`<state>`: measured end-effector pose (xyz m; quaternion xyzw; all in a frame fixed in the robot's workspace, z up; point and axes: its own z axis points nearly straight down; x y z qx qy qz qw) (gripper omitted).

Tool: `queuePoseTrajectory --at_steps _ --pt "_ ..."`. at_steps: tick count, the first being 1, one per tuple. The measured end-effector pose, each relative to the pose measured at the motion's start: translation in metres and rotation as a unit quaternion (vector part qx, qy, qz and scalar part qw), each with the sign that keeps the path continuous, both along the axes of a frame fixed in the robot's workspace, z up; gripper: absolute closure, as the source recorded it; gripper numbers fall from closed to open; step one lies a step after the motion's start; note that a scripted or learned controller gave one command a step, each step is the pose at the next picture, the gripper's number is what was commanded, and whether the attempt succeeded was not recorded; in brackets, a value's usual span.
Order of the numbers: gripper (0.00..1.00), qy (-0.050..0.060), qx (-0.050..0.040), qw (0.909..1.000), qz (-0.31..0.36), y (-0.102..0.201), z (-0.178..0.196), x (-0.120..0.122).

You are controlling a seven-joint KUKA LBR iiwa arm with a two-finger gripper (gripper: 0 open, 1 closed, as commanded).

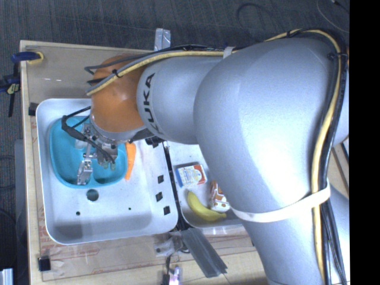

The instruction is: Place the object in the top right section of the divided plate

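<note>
Two white bins point(65, 218) are set on the bench. Over the blue divided plate point(59, 153) in the left bin, the gripper point(95, 162) is lowered. An orange object point(130, 159) is seen beside the plate.

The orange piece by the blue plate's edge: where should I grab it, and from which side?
Judging by its pose, take the orange piece across its narrow width near the middle, coming straight down. It lies long and slim along the right edge of the blue divided plate in the left bin. The end effector hangs over the plate beside it, so a short shift should do.
</note>
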<state>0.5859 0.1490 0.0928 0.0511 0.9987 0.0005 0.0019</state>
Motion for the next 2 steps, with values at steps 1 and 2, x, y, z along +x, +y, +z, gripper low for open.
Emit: queuePoseTrajectory --at_steps 1,2 --pt "0.0 0.0 -0.0005 0.9993 0.037 0.044 0.153 0.007" --pt "0.0 0.0 -0.001 1.0 0.0 -0.003 0.236 0.052"
